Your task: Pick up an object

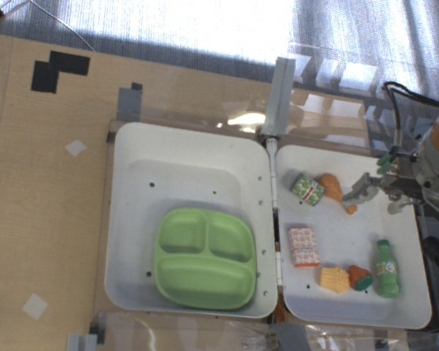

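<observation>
Six small items are lying in the right bin point(417, 313): one green bottle point(387, 269), one can point(307, 189); the gripper point(358, 194), fingers unclear, is hovering there.

I see a pale green divided plate point(205, 258) in a white bin point(133, 200), a green bottle point(387, 269), an orange carrot point(333, 185), and a pink-and-white speckled packet point(304, 246).

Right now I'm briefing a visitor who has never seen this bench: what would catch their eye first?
Most likely the green divided plate, lying alone in the left bin. Next, the right bin with its scatter of small toys: a green bottle near the right wall, a pink packet in the middle and an orange carrot-like piece up top. The gripper hovers just beside that orange piece.
</observation>
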`<state>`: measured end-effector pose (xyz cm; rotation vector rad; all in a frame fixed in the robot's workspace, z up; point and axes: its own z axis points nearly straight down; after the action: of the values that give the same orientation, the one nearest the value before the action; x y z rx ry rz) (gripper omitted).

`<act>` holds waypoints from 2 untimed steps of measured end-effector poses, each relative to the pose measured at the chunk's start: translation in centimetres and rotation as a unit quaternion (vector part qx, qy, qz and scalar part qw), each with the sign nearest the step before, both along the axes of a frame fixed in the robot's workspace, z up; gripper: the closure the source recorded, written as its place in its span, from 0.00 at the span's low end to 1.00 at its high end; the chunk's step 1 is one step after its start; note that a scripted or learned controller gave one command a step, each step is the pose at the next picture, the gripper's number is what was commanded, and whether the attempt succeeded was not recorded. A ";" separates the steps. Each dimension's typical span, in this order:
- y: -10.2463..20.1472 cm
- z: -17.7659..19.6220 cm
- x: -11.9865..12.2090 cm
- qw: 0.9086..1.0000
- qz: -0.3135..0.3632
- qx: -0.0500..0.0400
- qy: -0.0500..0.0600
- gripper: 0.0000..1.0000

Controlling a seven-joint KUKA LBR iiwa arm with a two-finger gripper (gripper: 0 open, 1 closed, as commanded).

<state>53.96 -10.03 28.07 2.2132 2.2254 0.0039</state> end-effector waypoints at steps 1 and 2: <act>-1.1 -13.0 -1.2 0.998 0.056 0.000 0.001 0.00; 0.9 -18.6 -4.4 0.997 0.076 -0.002 -0.012 0.00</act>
<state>49.56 -9.15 9.46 2.0262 2.3715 0.0272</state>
